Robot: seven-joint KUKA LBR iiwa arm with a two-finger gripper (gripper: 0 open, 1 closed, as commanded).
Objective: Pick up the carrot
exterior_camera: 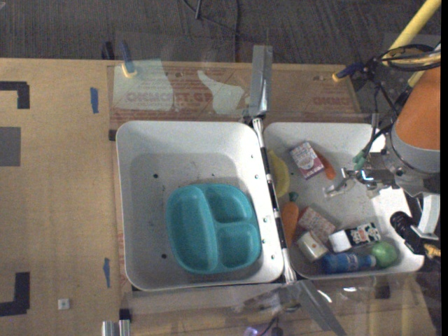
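Observation:
The carrot [290, 220] is orange with a green top and lies lengthwise against the left wall of the right bin [318, 133], just below a yellow banana [281, 174]. My gripper [345, 181] hangs over the middle of the right bin, to the right of the carrot and a little further back, well apart from it. Nothing shows in its grasp. The grey arm with its orange band [423, 112] comes in from the right edge.
Around the carrot lie a small pink-and-white carton [305, 157], a flat packet [317, 222], a small box [309, 246], a blue bottle [347, 262], a green ball [384, 253] and a black-and-white item [361, 235]. The left bin [140, 145] holds a teal divided plate [212, 227].

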